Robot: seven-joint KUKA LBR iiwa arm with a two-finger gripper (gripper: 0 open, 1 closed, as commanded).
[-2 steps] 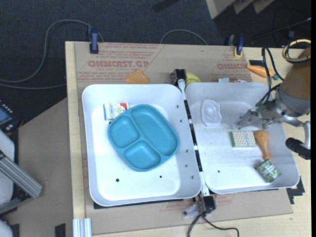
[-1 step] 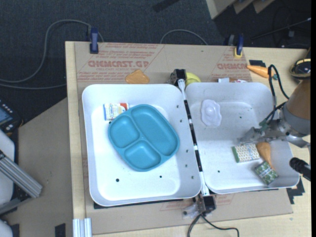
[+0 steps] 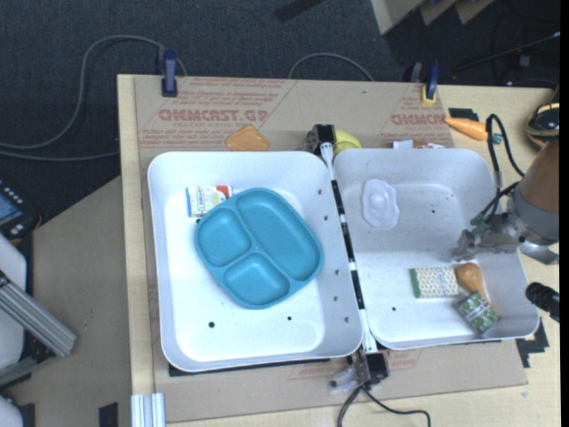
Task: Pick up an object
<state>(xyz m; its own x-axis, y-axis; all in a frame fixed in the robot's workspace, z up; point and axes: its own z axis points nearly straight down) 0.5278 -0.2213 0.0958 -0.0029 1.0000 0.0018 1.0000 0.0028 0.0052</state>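
Approach is judged the step in hand: the gripper (image 3: 468, 245) is held just above the orange object (image 3: 470, 277) in the right bin (image 3: 427, 172). Whether the jaws are parted cannot be told, and nothing is seen between them. A descent onto that object is called for next.

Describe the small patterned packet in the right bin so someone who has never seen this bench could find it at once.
Start at the right bin of the two white bins. Look toward its near right part, where three small items cluster below the hand. The packet is the flat pale rectangle with a fine green dotted pattern, leftmost of the cluster, beside the rounded orange piece and up-left of the dark green wrapper.
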